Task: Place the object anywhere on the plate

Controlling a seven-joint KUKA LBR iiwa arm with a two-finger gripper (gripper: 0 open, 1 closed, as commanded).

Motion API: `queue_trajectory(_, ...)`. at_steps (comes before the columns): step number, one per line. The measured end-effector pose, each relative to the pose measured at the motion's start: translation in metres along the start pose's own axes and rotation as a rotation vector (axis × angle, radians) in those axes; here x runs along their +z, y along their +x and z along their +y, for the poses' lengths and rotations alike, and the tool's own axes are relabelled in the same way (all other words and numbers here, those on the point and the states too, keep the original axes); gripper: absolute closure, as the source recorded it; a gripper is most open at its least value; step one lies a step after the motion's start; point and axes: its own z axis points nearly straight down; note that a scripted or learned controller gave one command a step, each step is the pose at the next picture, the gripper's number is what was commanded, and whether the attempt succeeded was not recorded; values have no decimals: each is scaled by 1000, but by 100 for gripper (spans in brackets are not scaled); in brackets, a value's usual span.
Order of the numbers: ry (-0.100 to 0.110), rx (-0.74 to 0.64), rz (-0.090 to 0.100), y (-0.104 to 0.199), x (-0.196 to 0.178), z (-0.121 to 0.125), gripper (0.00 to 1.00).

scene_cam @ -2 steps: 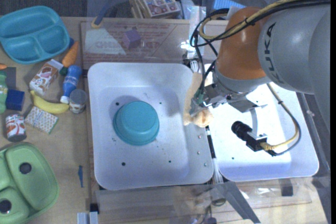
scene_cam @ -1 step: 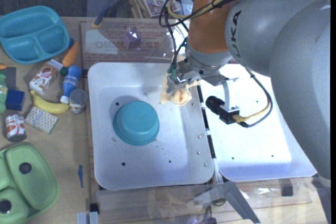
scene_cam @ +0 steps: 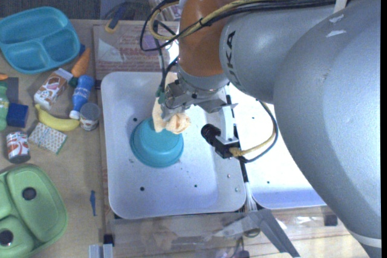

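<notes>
A round blue plate lies in the left white bin, left of its middle. A tan, lumpy food-like object hangs at the plate's upper right rim, overlapping its edge. My gripper reaches down from under the orange wrist band, and its fingers are shut on the top of the tan object. The arm hides the bin's back right part.
The right white bin lies mostly under the arm. Left of the bins, on the bench, are a blue divided tray, a banana, a blue bottle, a small can and a green tray.
</notes>
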Motion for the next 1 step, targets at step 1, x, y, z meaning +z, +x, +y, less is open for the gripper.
queue_trajectory(1,-1,0,0,0,0,0,0)
